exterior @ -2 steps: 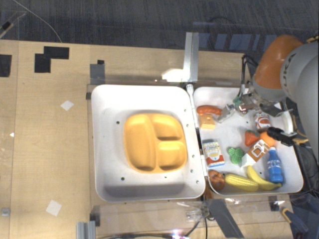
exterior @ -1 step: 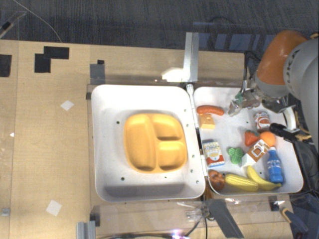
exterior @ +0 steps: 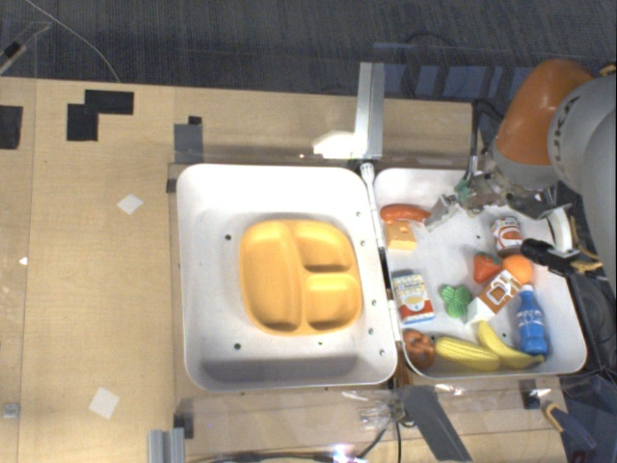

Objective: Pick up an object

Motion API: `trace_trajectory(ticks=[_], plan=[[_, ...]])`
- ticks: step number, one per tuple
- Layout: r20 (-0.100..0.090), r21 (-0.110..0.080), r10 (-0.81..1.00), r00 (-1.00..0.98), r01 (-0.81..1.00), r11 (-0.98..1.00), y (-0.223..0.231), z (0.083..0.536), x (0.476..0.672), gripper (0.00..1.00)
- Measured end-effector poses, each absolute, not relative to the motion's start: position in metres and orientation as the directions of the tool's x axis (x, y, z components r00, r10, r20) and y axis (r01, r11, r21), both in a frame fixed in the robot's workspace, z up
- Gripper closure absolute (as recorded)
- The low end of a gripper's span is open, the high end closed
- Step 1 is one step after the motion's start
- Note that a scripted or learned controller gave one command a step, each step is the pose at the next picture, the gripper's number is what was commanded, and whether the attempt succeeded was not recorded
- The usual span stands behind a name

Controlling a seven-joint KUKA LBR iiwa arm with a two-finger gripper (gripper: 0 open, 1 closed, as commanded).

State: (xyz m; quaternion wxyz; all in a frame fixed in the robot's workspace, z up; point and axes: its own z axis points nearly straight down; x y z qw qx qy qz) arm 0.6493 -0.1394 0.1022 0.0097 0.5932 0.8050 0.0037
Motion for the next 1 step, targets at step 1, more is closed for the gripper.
trace_trajectory(ticks=[1], plan=[[-0.001,-0.007,0.847,-0.532,0.847,0.532,-0.1412,0.0926,0.6685,0.00]])
